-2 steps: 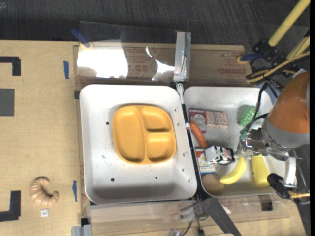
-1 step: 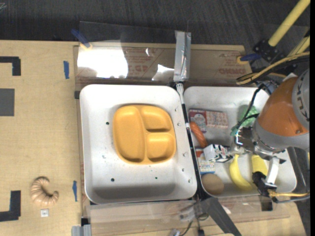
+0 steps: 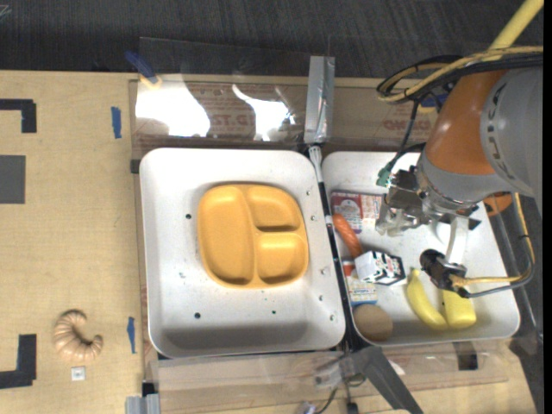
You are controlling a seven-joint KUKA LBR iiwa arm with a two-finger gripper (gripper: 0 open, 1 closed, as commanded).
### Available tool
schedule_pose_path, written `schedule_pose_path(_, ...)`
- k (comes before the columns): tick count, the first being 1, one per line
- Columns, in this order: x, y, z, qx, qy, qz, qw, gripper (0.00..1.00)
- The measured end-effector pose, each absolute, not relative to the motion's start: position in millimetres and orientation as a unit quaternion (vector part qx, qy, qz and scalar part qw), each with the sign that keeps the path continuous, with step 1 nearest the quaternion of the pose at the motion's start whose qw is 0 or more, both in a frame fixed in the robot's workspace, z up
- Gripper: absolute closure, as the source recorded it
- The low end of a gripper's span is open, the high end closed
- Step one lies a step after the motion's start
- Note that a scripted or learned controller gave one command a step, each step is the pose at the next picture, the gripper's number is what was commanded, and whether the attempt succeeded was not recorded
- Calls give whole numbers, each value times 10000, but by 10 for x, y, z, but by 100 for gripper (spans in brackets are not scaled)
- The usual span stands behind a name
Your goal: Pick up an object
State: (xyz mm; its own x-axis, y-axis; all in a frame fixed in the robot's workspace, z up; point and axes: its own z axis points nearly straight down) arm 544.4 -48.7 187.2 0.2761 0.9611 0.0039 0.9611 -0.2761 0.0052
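Gripper (image 3: 405,218) hovering over the right bin (image 3: 504,317)

You cannot tell its grip state from this view. Your candidates lie around the bananas (image 3: 435,302): a carrot (image 3: 347,234) up-left, a small carton (image 3: 379,267) just left, a brown round object (image 3: 373,322) lower-left.

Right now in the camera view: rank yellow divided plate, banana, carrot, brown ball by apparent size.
1. yellow divided plate, clearly largest
2. banana
3. carrot and brown ball: look about alike, and other items partly cover the carrot, so I won't rank them
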Motion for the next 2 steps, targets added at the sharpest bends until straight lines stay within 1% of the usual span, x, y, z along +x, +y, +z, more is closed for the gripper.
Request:
schedule_pose_path(1, 4904, -1115, 1148, 7945, 6072, -23, -1, 100)
schedule_pose_path(2, 4899, -1084, 1121, 6703, 7416, 55, 270, 100)
